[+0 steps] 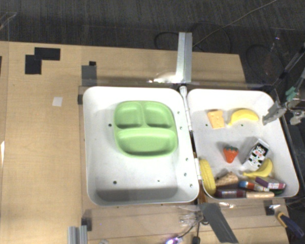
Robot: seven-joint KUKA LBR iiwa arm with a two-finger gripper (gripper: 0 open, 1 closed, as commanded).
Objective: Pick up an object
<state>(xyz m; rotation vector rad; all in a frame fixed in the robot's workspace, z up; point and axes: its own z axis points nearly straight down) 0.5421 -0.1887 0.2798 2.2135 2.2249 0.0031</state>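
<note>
Locating pincer: we place the pincer [271, 117] at the right edge of the right bin [282, 131], near its far right corner, hanging over the rim.
Pincer state: we cannot tell; at this size the tip is one grey blur, with nothing visibly in it.
Nearest candidate: the lemon [243, 117], just to the view's left of the pincer, at about the same depth in the bin.
Lemon axis: long axis runs roughly left to right in the view, so it points toward the pincer.
Next candidates: cheese wedge [216, 119] beyond the lemon; strawberry [230, 154] and a black-and-white carton [255, 155] toward the near side.
Near-edge clutter: corn cob [207, 176], banana [263, 169] and several markers [250, 189] packed close, some touching.
Left bin: left bin [99, 151] holds a green divided tray [144, 127], well apart from the pincer.
Worktop: wooden worktop [35, 136] carries both bins.
Judgement: we expect a short shift leftward and down onto the lemon; no grasp made yet.
</note>
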